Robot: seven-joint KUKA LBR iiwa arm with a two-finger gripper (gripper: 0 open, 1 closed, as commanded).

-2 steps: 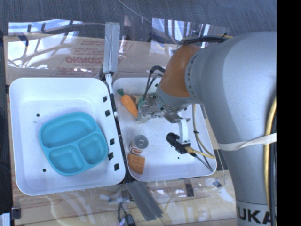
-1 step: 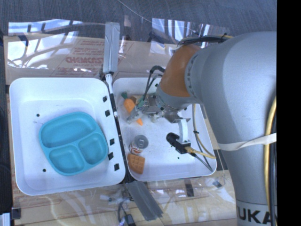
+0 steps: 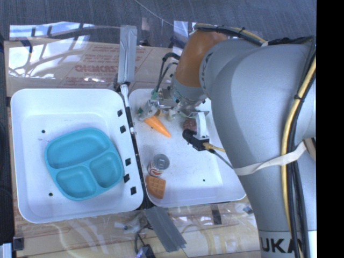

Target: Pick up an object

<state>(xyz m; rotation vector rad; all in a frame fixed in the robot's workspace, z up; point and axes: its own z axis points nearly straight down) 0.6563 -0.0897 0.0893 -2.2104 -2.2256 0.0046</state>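
Note:
My gripper hangs low over the far left part of the right bin, below the orange wrist band. An orange carrot lies just under and in front of it, pointing toward the lower right. A small brown object sits to the carrot's right, partly hidden by the arm. Nearer the front stand a small can and a waffle-like orange square. The carrot seems to rest on the bin floor, apart from the gripper.
The left bin holds a blue divided tray. A black-clipped divider separates the bins. The big grey arm covers the right bin's right side. Cardboard lies behind the bins.

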